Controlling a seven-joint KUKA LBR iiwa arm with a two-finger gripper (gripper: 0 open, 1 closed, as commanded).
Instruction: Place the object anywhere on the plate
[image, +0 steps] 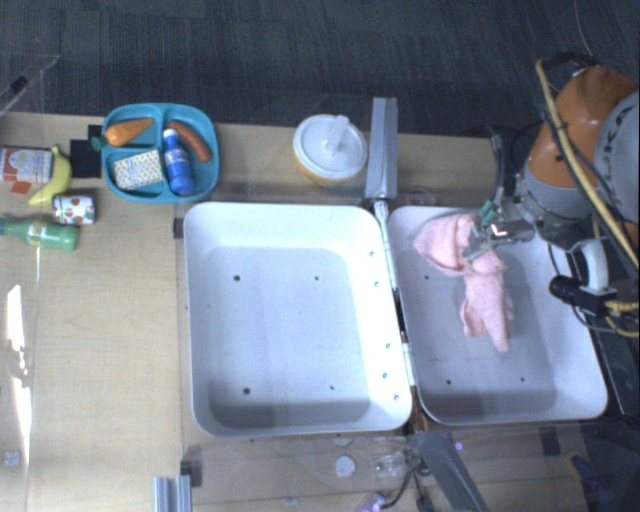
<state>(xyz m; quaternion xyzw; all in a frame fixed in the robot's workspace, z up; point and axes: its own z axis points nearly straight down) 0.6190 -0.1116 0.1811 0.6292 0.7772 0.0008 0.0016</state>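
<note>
I've got the gripper (487, 232) pinching the pink cloth (478, 283) at its top edge, so it drapes down w/ the rest resting in the right bin (560, 395).

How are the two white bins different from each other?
The left white bin looks bigger and squarer than the right white bin. The right bin has a crumpled pink cloth lying in it; the left bin shows bare floor with a few small dark dots. The grey arm's gripper sits over the right bin, at the cloth's top edge, away from the left bin. Both bins are shallow, white, round-cornered, and sit side by side.
</note>
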